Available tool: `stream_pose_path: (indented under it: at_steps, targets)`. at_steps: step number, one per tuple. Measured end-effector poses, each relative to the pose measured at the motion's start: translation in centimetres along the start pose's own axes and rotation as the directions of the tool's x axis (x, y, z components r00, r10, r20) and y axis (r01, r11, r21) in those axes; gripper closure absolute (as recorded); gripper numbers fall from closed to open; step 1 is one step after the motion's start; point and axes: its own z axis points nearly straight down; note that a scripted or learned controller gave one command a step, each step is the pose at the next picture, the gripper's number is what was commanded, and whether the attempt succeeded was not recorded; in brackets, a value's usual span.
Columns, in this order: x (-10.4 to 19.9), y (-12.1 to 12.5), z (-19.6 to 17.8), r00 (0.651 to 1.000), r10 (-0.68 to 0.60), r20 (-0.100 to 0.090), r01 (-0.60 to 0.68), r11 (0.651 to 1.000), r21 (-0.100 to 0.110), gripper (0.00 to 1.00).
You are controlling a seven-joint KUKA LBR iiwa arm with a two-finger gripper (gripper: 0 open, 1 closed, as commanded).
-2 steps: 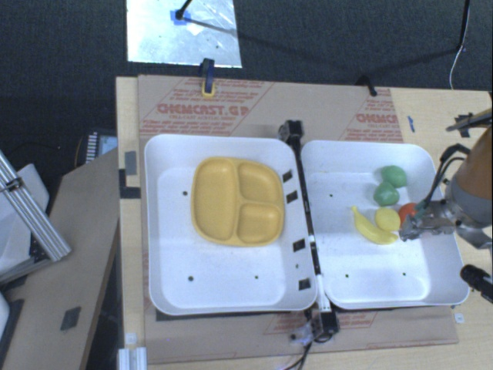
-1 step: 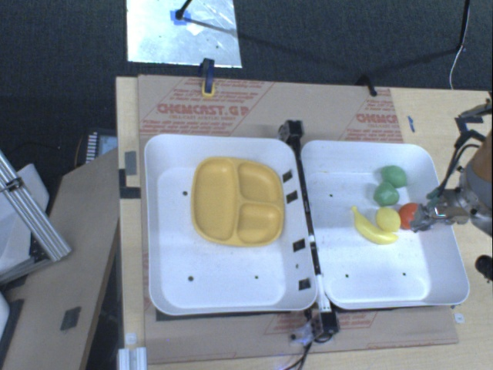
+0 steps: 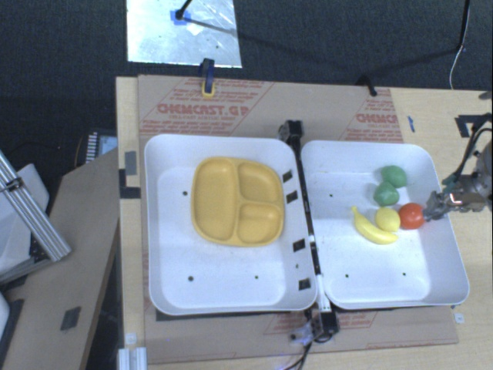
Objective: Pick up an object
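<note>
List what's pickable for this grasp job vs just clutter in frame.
Job: gripper; in the right bin: red ball, banana, yellow ball, two green pieces.
Lying about: yellow divided plate in left bin, foil sheet.

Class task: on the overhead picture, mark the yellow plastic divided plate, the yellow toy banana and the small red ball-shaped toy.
Yellow plastic divided plate (image 3: 236, 201): camera view, central ridge between compartments.
Yellow toy banana (image 3: 372, 230): camera view, middle of its curved body.
Small red ball-shaped toy (image 3: 410, 216): camera view, its top surface.

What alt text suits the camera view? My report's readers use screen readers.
A grey gripper sits at the right white bin's edge beside a red ball, yellow banana, yellow ball and two green pieces. The left bin holds a yellow divided plate.
</note>
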Motion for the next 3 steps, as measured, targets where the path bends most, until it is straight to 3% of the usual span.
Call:
stream_pose_path:
  at_steps: [3]
  targets:
    - [16.6, -1.7, 0.3, 1.000, -0.006, -0.006, 0.006, 1.000, 0.006, 1.00]
